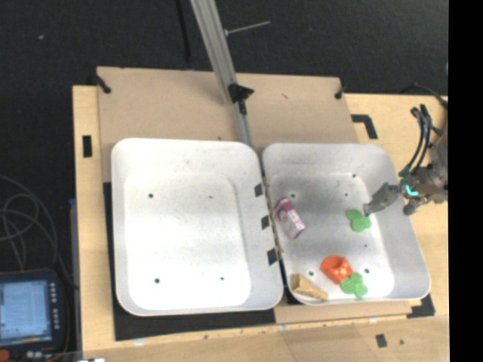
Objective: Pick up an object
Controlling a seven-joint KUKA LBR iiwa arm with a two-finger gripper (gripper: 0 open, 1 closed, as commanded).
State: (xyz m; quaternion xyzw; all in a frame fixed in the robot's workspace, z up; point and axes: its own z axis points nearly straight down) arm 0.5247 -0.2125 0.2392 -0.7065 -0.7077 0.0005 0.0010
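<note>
Trouble looks likely if the gripper [383, 200], whose state I cannot tell, comes down off-centre and nudges the small green piece [358, 220] just beside it across the right bin [404, 277].

Bins [189, 225] – smooth white plastic.

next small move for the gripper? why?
Probably a short drop toward the green piece. The gripper sits at the right bin's right side, just up and right of that piece, with nothing seen between its fingers. The orange object, second green piece and small packet lie farther away.
</note>
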